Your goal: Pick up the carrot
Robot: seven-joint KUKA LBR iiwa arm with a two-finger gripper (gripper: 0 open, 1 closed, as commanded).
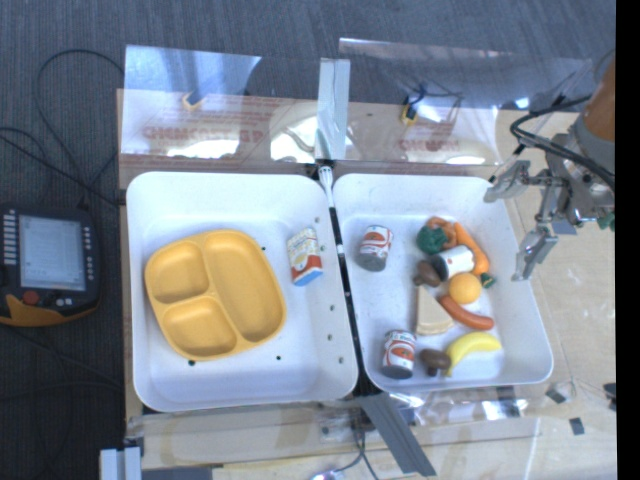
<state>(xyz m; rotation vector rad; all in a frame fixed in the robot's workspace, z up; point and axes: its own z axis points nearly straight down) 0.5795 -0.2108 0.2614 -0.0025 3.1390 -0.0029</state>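
Note:
The carrot [472, 248] is a small orange stick lying at a slant in the right bin [530, 338], near its back right. It rests between green broccoli [434, 237] and the bin's right wall, touching a white and dark can [453, 262]. My gripper [518, 218] hovers over the right bin's right rim, to the right of the carrot and apart from it. Its two grey fingers [529, 252] are spread open with nothing between them.
Crowded around the carrot are an orange [463, 288], a red sausage [466, 314], a banana [472, 347], a bread slice [432, 315] and two cans [374, 246] [399, 352]. The left bin [200, 196] holds a yellow divided plate [213, 293] and a small carton [304, 256].

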